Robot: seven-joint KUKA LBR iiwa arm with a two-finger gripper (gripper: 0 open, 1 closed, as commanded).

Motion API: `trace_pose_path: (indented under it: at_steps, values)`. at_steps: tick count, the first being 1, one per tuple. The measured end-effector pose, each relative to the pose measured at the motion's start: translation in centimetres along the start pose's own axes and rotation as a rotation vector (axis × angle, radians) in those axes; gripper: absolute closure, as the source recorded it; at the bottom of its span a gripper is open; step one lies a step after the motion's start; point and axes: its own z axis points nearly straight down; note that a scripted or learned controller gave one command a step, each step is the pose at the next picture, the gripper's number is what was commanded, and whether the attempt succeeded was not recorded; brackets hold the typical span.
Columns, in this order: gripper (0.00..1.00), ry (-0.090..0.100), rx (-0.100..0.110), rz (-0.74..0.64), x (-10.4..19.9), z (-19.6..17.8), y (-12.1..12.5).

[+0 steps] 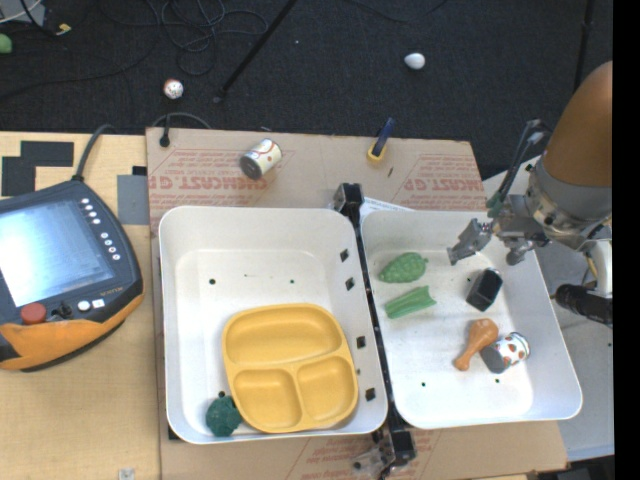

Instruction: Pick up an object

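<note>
Left bin (190, 268): yellow divided tray (290, 366), far to the left of the hand and across the divider. Rigid moulded plastic by the look, light, but broad and flat; only its raised rim offers a bite. Dark green lumpy piece (223, 416) touches the tray's near-left corner, tucked against the bin wall. Poor access there.

Right bin (560, 398): two green toy foods, a rounded leafy one (402, 266) and a ribbed one (408, 301), lie well to the left of the hand and slightly nearer the camera. Probably hollow plastic, light, a bit slick.

Black block (484, 289): just below the hand (490, 240), closest candidate. Small, squarish, judged stiff and light, flat sides suit a pinch across the short width. Bare floor on all sides of it.

Orange drumstick-shaped toy (477, 343): further toward the camera from the hand, touching a small white figure with red and dark markings (509, 351). Crowded pair; a grab there risks taking both or nudging one away.

Hand state: two fingers visibly spread, nothing between them, hovering over the upper right part of the right bin.

Room: open floor between the hand and the green pieces. The right bin wall runs close beside the arm, so a straight descent looks safer than a sideways sweep.
</note>
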Motion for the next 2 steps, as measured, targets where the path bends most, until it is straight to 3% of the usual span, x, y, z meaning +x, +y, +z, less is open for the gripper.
trace_pose_path:
  at_steps: [1, 2]
  values:
    - [0.00, 0.006, 0.019, -0.001, 5.9, 12.3, -6.1]
    - [0.00, 0.000, 0.004, 0.004, 1.5, 15.7, -10.1]
